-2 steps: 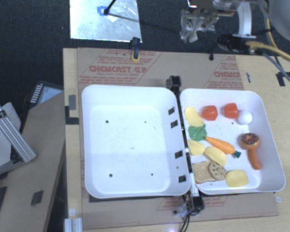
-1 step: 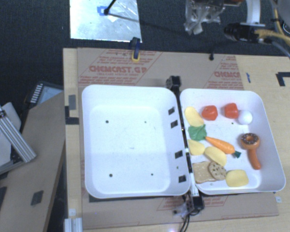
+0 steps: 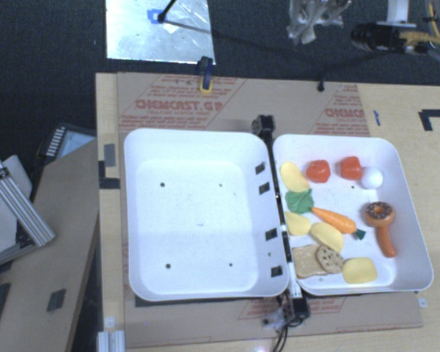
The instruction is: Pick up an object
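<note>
The right bin [image 3: 407, 196] holds several toy foods: two red pieces [image 3: 318, 170] [image 3: 351, 167], a white egg [image 3: 372, 177], a green leaf [image 3: 299, 201], a carrot [image 3: 334, 219], a brown doughnut [image 3: 379, 212], an orange sausage [image 3: 386, 242], a cookie [image 3: 328, 258] on a bread slice [image 3: 304, 262], and several yellow pieces [image 3: 359, 270]. My gripper [image 3: 315, 24] hangs at the top of the view, beyond the bench's far edge and well away from both bins. It is open with nothing between its fingers.
The left bin [image 3: 198, 218] lies beside the right one, joined by a black hinge strip [image 3: 271, 196]. A shiny metal sheet [image 3: 158, 20] lies on the dark floor at the back left. Cables and a black fitting [image 3: 385, 37] sit at the top right.
</note>
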`<state>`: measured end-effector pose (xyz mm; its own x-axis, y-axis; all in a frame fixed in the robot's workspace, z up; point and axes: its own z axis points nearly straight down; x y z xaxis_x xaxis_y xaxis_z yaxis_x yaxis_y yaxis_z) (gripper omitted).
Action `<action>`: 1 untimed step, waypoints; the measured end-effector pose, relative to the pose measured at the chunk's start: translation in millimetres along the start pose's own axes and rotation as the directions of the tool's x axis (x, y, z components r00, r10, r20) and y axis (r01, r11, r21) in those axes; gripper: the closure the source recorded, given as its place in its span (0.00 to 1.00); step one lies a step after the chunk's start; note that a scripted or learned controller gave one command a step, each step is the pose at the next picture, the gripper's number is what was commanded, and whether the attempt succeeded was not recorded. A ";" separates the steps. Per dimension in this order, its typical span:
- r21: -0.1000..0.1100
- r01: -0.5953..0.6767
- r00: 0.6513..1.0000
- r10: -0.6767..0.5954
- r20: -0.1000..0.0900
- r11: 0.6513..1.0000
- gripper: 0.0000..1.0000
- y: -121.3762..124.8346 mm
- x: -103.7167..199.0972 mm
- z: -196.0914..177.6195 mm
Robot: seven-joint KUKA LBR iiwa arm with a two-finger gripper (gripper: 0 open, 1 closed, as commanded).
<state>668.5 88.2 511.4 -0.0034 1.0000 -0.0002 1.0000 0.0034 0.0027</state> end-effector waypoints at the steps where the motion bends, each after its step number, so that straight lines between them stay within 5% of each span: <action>1: -0.001 -0.002 1.000 0.002 0.000 1.000 1.00 0.0 -7.6 -24.7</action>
<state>668.4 80.6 536.1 -0.0011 1.0000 -0.0002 1.0000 0.0011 0.0038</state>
